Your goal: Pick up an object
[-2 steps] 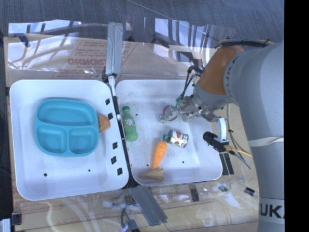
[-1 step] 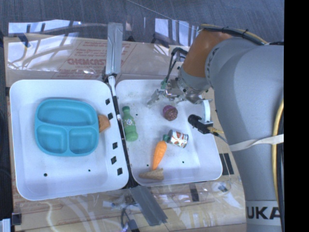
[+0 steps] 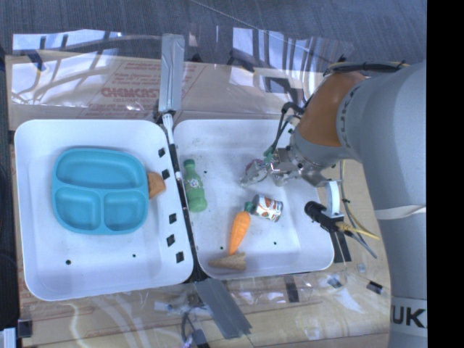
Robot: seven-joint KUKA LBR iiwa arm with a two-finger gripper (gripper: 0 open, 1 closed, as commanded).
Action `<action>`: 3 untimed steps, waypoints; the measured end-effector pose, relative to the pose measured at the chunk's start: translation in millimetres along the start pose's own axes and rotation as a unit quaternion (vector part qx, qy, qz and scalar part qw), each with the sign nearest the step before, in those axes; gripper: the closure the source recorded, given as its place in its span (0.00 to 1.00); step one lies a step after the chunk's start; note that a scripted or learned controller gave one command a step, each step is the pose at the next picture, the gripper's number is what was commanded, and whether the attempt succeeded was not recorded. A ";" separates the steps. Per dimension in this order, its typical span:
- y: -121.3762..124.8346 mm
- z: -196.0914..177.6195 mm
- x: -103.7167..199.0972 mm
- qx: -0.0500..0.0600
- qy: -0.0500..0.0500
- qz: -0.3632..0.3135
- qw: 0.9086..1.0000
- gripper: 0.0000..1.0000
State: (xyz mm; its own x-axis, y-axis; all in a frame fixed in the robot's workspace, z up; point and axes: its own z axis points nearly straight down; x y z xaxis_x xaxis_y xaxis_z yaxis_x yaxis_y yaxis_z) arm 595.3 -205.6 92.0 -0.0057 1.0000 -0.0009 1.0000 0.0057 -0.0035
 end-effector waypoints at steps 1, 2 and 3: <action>61.8 -0.2 58.3 -0.001 0.001 -0.003 1.000 0.00; 61.9 -10.8 57.7 -0.001 0.001 -0.005 1.000 1.00; 64.6 -113.5 144.6 -0.006 0.002 -0.004 1.000 1.00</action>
